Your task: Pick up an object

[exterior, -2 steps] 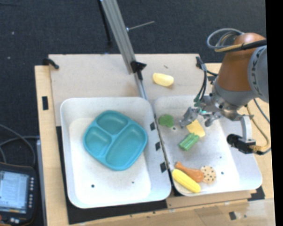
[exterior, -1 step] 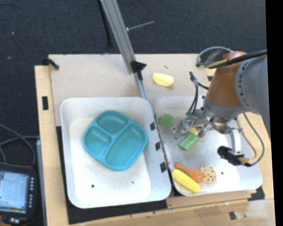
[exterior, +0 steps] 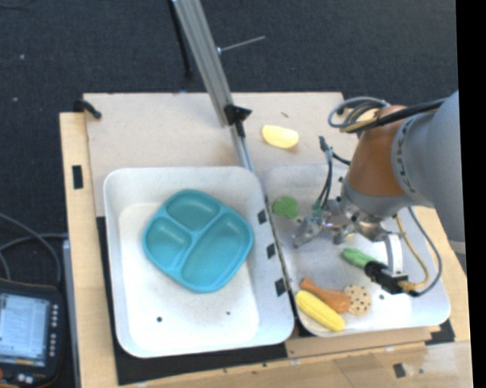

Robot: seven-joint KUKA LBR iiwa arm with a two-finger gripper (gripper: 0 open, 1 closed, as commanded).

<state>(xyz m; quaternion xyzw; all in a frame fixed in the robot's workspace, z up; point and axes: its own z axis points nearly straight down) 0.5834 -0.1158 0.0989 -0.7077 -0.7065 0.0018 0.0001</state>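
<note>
The right bin holds several small toy foods. A round green piece lies near the bin's far left corner. A long green piece lies toward the middle right. At the near edge sit a yellow corn cob, an orange carrot-like piece touching it, and a tan dotted cracker just beside the carrot.

The jaws reach in from the right and point left, low over the bin floor, with thin metal fingers. Whether they are wide or narrow cannot be told, and nothing shows between them.

The round green piece lies just beyond the jaws, to the far left. The long green piece lies to their near right, under the wrist. The corn, carrot and cracker are nearer, well apart from the jaws.

A teal divided plate sits in the left bin. A yellow piece rests on the bench behind the bins.
</note>
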